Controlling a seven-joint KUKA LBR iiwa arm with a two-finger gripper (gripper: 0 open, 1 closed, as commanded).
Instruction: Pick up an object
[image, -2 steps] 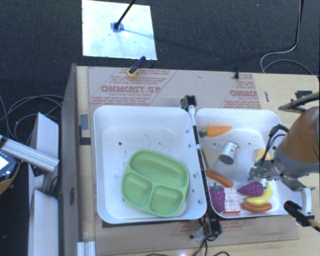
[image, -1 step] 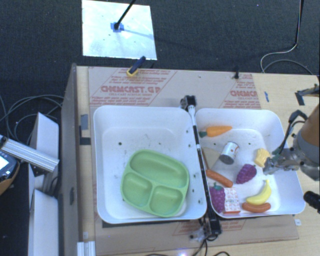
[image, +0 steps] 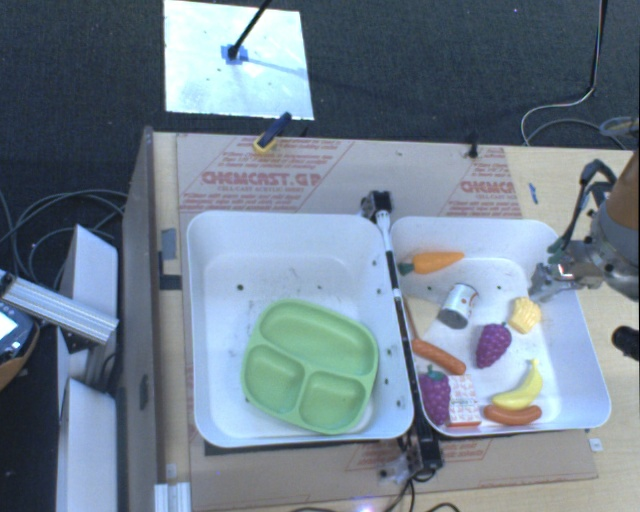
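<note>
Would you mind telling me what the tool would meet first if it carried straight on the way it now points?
Probably the yellow corn piece, just ahead of the tool in the right bin; depth is unclear.

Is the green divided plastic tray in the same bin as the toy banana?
No: the green divided plastic tray lies in the left bin, the yellow toy banana in the right.

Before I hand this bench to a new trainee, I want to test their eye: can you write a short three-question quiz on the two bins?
1. True or false: the green plastic divided tray lies in the left white bin.
2. Which is nearest the pincer? A) orange toy carrot B) yellow toy corn C) yellow toy banana
3. What colour are the toy grapes left of the corn?

Key: 1 true; 2 B; 3 purple.
</note>
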